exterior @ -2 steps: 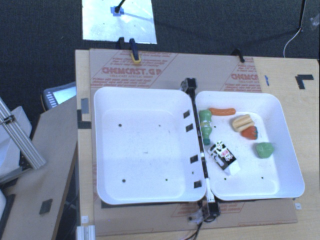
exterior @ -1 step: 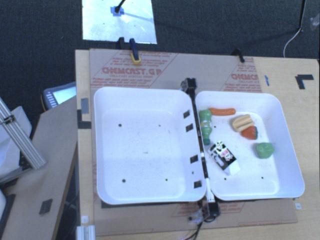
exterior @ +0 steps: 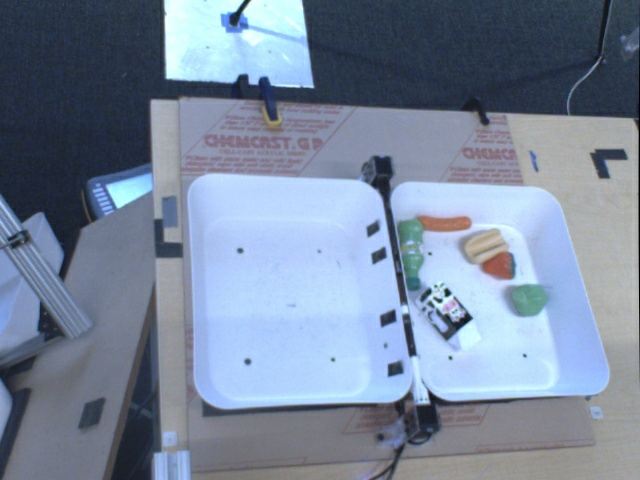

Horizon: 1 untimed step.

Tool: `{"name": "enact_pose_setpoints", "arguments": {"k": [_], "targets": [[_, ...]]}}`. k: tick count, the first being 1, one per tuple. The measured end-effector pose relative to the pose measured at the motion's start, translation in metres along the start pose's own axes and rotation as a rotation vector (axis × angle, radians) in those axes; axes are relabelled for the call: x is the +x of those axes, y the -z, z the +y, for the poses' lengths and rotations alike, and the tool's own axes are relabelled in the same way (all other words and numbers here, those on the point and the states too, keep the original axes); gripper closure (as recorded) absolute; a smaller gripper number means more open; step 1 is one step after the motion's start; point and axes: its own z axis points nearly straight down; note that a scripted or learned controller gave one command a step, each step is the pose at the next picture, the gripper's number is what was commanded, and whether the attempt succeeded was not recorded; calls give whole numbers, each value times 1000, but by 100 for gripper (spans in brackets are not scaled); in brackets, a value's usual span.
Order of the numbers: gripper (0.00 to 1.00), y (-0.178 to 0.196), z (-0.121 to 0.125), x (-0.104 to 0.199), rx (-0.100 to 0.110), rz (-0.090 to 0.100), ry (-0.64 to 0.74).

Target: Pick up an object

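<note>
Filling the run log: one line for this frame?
stage: pre-grasp | right bin: orange sausage, bun, green lump, black-white carton | nothing lifted

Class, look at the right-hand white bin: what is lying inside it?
Inside the right bin lie a green bottle, an orange sausage, a bread roll, a red piece, a green lump and a black-and-white carton. Whatever is beneath them is covered.
</note>
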Motion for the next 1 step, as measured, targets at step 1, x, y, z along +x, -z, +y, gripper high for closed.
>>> {"name": "enact_pose_setpoints", "arguments": {"k": [1], "targets": [[0, 0, 0, 0, 0, 0, 0]]}}
